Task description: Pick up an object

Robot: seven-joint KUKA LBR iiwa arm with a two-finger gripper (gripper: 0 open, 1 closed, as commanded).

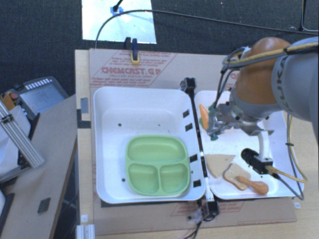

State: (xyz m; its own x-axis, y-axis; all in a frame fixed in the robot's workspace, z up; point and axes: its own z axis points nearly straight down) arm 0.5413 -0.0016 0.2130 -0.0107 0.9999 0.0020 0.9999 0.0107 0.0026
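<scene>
Well, the carrot (pixel 204 115) by your gripper (pixel 213 128) looks small, light and hard. Grab its fat middle. You cannot tell how the gripper stands.

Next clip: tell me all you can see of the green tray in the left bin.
The green tray is pale green and looks like moulded plastic, a rounded rectangle with a raised rim. It has three compartments: one long one across the far side and two smaller ones side by side along the near side, all bare. It lies flat, right way up, on the floor of the left bin, in the near right part, close to the wall that borders the right bin. Only the bin floor touches it.
</scene>
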